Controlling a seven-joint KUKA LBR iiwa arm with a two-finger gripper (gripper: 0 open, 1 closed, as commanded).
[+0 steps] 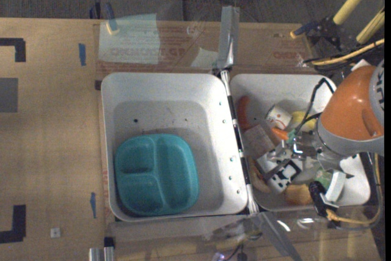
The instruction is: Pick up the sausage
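Reaching in from the right of the frame, the pincer [286,163] hangs low among clutter in the right bin [360,189]; whether it is released or clenched I cannot tell. Up-left of it, the smooth reddish sausage [244,112] lies curved along that bin's left wall. A teal compartmented plate [156,174] sits lower-left in the roomy left bin [160,91].
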